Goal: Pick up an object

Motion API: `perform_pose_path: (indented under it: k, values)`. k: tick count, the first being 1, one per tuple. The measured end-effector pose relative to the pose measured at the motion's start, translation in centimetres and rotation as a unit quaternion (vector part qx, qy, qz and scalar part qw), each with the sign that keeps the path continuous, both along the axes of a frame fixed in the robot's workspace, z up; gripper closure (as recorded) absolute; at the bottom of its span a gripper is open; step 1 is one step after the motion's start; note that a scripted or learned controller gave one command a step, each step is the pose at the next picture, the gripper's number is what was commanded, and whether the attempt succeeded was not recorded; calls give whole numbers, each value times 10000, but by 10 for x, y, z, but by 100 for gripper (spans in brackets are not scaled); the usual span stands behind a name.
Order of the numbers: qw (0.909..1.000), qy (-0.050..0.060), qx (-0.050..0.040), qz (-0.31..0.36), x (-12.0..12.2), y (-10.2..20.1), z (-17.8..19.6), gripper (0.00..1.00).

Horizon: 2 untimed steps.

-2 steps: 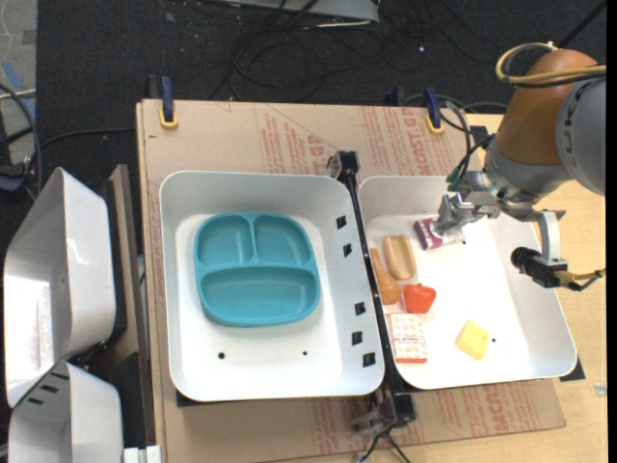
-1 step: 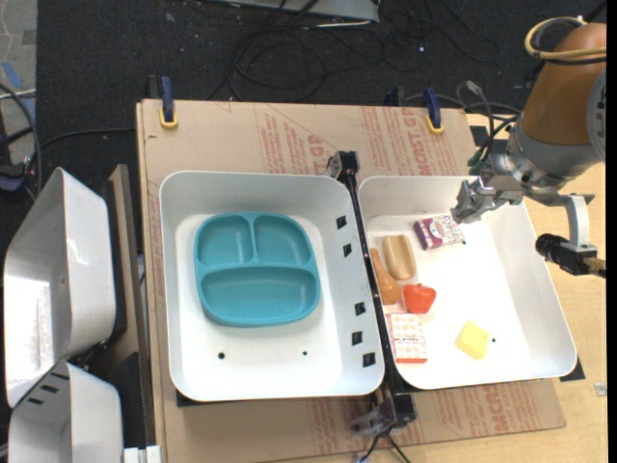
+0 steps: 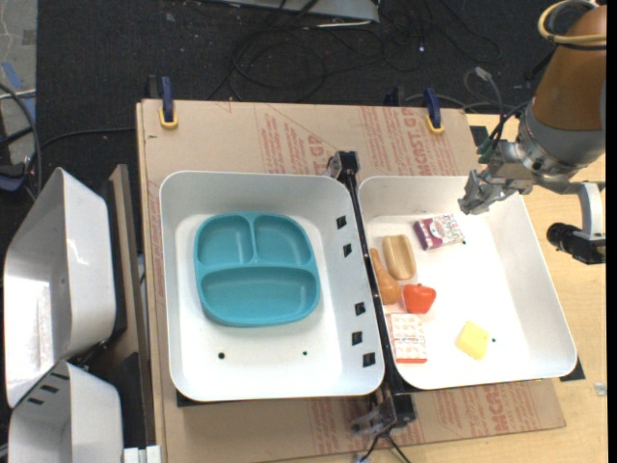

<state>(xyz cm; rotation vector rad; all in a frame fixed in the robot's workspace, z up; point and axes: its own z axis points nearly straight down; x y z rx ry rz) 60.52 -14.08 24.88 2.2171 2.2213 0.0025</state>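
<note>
Nearest, right-hand white shallow bin (image 3: 540, 297), front portion: red-and-white printed flat packet (image 3: 410, 339), well below and left of the pincer (image 3: 479, 196); small yellow block (image 3: 472, 340), well below it, lying clear of its neighbours.

Middle portion: red pepper-shaped toy (image 3: 418, 299), touching or just beside the orange sausage-shaped piece (image 3: 385, 280) along the bin's left wall; tan bread-roll-shaped piece (image 3: 399, 256), just beside both. Crowded group; a two-finger approach here risks nudging neighbours.

Far portion: purple-and-white printed small packet (image 3: 439, 231), just below and left of the pincer, nearest candidate for the pick.

Pincer: hovers over the bin's far edge, nothing visibly in it; whether released or clenched, cannot tell.

Handling note (judgement): descend straight over one item, spanning its narrow side. The yellow block offers the freest access; the purple packet needs the shortest travel but lies flat, so it may slip.

Left of the pincer, across the divider: second white shallow bin (image 3: 183, 355) holding a teal three-compartment plastic plate (image 3: 256, 267).

Obscured: packet lettering illegible; the arm's upper part cut off at the frame's edge; contact between orange piece and roll uncertain.
</note>
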Motion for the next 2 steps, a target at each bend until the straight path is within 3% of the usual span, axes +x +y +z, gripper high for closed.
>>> perform_pose_path:
  k: [2]
  values:
    - [10000,13,12,34,2,115,-5,100]
